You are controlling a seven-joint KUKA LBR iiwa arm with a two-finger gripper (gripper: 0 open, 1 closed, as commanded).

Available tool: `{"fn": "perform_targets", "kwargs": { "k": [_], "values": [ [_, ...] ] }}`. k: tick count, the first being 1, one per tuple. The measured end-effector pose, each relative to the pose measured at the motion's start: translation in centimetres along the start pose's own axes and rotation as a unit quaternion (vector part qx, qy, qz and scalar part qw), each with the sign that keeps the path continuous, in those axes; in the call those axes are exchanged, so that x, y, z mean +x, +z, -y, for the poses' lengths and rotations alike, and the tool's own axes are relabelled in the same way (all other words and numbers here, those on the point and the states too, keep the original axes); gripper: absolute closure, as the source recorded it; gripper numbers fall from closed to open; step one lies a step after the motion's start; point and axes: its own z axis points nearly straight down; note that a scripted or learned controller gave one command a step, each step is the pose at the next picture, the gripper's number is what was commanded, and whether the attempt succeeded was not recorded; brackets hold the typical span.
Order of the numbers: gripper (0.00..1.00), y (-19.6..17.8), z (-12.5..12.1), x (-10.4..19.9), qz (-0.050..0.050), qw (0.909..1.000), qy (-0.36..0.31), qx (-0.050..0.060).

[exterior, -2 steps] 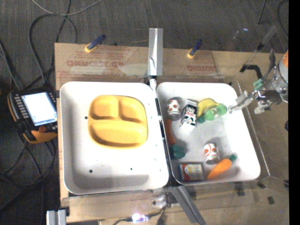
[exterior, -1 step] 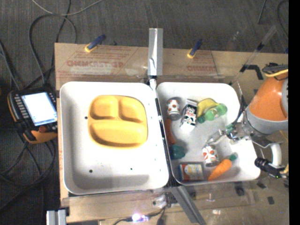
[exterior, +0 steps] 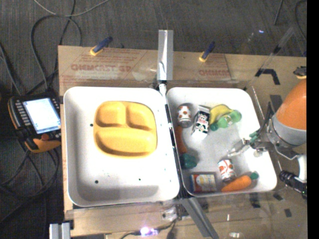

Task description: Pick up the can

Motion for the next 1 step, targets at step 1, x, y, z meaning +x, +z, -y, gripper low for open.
{"fn": "perform_targets", "kwargs": {
  "k": [1],
  "values": [
    [0.0, -3.94, -3.62, 3.06, 0.001, 1.0, 0.009, 0.0]
  ]
}}
